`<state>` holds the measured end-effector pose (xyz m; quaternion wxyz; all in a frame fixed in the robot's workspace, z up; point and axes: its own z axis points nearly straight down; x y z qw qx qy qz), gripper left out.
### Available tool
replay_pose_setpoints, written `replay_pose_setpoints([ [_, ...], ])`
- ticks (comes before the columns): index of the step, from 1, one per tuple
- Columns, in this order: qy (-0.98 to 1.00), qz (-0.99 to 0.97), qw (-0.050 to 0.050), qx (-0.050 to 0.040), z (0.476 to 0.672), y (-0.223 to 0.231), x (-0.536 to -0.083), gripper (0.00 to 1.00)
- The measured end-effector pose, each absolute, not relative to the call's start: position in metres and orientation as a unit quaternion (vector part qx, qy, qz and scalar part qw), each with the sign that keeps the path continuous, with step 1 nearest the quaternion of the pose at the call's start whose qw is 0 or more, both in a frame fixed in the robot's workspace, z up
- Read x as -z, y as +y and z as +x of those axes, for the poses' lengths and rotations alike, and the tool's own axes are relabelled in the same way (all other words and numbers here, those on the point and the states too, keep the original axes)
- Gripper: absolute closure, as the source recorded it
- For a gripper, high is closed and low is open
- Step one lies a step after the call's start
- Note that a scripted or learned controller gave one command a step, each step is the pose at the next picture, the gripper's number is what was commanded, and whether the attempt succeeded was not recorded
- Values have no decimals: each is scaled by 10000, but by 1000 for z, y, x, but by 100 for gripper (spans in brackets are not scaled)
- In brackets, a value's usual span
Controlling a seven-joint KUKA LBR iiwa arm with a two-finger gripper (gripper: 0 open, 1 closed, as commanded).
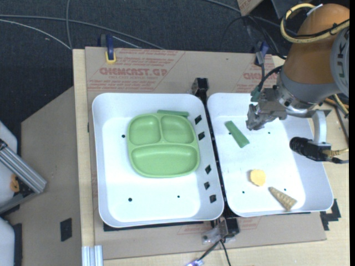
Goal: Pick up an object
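In the right bin (pixel 310 204) lie a green flat stick (pixel 237 134) at the upper left, a small yellow round piece (pixel 257 177) lower down, and a tan wedge (pixel 283 198) near the front edge. My gripper (pixel 256 122) hangs over the right bin's upper middle, just right of the green stick, apart from it. Nothing shows between its tips.
The left bin (pixel 111 198) holds a green divided plate (pixel 163 146) with a dark green strip (pixel 173 113) behind it. Black clips (pixel 208 170) line the seam between the bins. A black cable fitting (pixel 308 148) juts over the right bin's right side.
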<state>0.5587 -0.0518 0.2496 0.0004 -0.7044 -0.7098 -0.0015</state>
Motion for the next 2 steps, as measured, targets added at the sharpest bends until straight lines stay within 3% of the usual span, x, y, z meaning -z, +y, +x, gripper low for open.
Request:
replay_pose_setpoints([
  [2,-7087,-7055,0,7,592,48,-239,100],
])
